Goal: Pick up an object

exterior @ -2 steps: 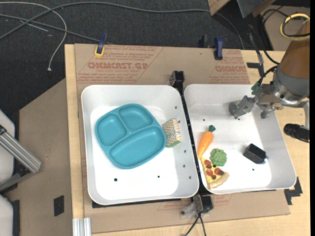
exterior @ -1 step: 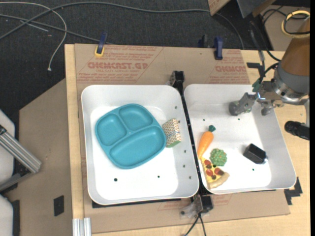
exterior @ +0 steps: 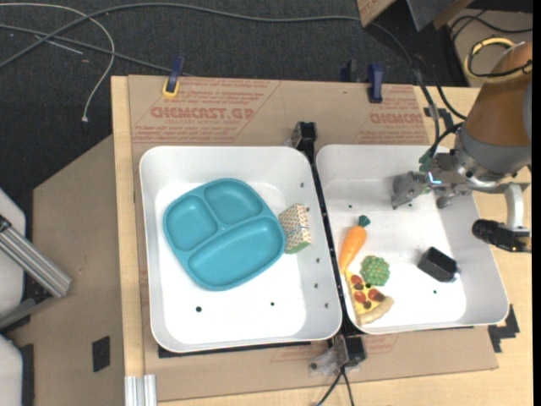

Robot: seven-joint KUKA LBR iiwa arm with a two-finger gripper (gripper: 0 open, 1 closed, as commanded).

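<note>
Nothing is lifted yet, so the pick is all still ahead of you. The candidates lie in the right bin (exterior: 482,307): a carrot (exterior: 352,245) near its left wall, a broccoli (exterior: 375,271) just below it and touching a pizza slice (exterior: 370,303), and a black block (exterior: 438,264) well apart toward the right side. The gripper (exterior: 414,189) hangs over the upper part of that bin, above bare floor, with nothing between its fingers; you cannot tell from this angle whether they are spread or closed. The carrot looks the nearest target, down and left of the gripper. In the left bin (exterior: 169,227) sit a blue tray (exterior: 224,233) and a patterned piece (exterior: 295,227) at its right edge.
</note>
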